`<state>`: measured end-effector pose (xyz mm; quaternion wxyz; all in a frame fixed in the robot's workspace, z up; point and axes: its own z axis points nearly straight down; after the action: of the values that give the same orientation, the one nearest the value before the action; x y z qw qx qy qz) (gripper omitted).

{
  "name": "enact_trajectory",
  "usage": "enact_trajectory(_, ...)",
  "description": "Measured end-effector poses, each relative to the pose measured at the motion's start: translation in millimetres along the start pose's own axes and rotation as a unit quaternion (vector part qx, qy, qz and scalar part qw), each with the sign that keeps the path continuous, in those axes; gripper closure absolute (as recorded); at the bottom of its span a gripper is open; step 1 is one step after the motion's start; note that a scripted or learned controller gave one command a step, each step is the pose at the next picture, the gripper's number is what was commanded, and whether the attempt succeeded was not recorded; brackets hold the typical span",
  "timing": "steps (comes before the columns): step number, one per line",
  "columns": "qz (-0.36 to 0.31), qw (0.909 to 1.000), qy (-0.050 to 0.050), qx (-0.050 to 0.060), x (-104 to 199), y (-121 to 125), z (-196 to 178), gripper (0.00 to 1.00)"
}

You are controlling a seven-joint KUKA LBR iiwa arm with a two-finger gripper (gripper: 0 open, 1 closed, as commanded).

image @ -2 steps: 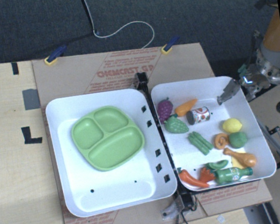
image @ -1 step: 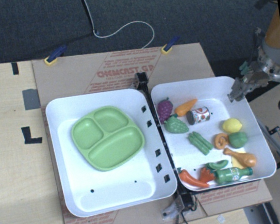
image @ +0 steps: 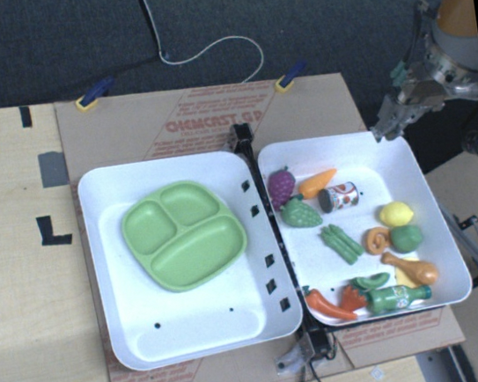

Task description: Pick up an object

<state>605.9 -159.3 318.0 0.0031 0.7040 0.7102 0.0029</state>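
Camera view: gripper (image: 387,129) at far right corner of right bin (image: 432,201), above rim, grasping nothing, finger state impossible to tell. Toy foods in right bin: grapes (image: 281,185), carrot (image: 317,184), can (image: 340,196), lemon (image: 396,214). Green tray (image: 184,234) in left bin (image: 110,249).
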Motion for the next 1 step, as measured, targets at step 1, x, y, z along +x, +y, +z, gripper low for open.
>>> enact_trajectory(1,0.002,1.0000,0.000,0.003,23.1,-14.6,-41.6,1.00)
